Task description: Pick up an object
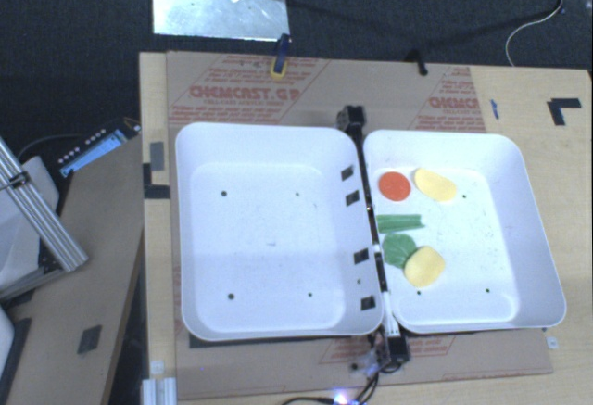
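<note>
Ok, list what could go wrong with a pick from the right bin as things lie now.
1. The green piece and the lower yellow piece touch, so a grasp on one would likely drag or catch the other.
2. All the pieces look flat against the right bin floor, so fingers may slide over them.
3. The cluster, the red disc included, sits close to the bin's left wall, which could block a finger.

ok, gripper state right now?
Gripper: state cannot be told from the camera view. The red disc, two yellow pieces and green pieces lie untouched in the right bin.
</note>
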Tool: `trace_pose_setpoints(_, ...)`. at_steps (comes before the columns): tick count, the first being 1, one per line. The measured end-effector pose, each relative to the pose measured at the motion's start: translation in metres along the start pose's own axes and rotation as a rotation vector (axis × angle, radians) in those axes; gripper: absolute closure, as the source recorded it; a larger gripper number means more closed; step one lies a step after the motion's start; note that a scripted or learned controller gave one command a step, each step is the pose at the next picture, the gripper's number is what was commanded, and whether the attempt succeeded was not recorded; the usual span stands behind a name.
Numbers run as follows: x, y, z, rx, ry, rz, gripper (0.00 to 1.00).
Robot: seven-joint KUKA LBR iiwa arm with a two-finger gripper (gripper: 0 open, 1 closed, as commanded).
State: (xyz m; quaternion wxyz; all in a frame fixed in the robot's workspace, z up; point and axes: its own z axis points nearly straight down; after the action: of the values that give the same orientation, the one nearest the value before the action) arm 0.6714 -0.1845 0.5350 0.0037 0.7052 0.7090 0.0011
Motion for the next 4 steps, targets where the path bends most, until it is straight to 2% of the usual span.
trace_pose_setpoints(1,-0.023,-0.078,-0.002,0.004,0.002,0.008,1.0)
trace_pose_setpoints(2,0.02,-0.051,0.109,0.013,0.007,-0.003,1.0)
trace_pose_setpoints(3,0.011,-0.001,0.08,-0.001,0.0,-0.001,1.0)
trace_pose_setpoints(4,0.005,-0.003,0.068,0.002,0.002,0.003,1.0)
